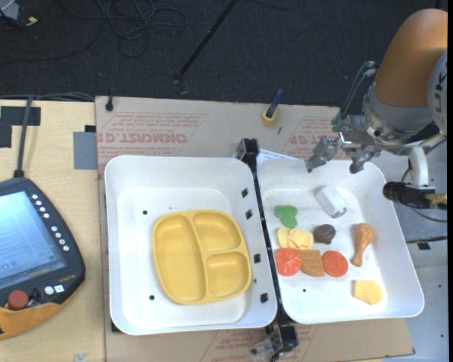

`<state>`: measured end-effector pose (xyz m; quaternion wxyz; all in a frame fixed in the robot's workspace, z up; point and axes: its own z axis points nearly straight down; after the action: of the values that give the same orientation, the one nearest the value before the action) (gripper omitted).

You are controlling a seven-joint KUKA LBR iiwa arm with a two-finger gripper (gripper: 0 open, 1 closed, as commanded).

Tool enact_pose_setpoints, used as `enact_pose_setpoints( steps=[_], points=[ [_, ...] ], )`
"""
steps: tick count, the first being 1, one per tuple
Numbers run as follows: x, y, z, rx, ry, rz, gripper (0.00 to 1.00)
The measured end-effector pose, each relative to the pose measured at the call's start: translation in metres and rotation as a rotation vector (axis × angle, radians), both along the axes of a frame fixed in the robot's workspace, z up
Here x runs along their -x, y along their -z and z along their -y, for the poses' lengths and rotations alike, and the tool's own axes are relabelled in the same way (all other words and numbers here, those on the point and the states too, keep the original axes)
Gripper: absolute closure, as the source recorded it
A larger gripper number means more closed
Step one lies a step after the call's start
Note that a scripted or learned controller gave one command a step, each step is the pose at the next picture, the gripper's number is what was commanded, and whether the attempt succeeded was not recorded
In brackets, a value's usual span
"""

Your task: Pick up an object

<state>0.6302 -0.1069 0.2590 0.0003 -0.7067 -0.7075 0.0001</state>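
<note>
Hovering over the right bin (396, 225), pincer (338, 159) spread and holding nothing, above the white cylinder (332, 200).

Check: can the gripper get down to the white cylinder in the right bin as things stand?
Probably yes. The gripper hangs over the bin's far edge with jaws apart, just beyond the white cylinder, which lies by itself; the green piece and brown piece sit apart from it.

Light fell evenly and brightly from above, and the two white bins (181, 173) came out nearly washed out, with little surface detail. Shadows were soft and short, lying close under the yellow tray (202, 256) and the toy foods. The dark floor (174, 29) at the top stayed dim. The picture was slightly soft and grainy throughout.
</note>
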Motion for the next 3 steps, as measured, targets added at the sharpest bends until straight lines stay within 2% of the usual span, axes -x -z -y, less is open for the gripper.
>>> enact_pose_setpoints(
  steps=[1, 2, 3],
  points=[
    [0.045, 0.077, -0.078, -0.004, -0.004, -0.013, 0.00],
    [0.042, 0.062, -0.072, -0.001, 0.004, -0.004, 1.00],
    [0.077, -0.097, -0.230, -0.010, -0.016, 0.015, 1.00]
  ],
)
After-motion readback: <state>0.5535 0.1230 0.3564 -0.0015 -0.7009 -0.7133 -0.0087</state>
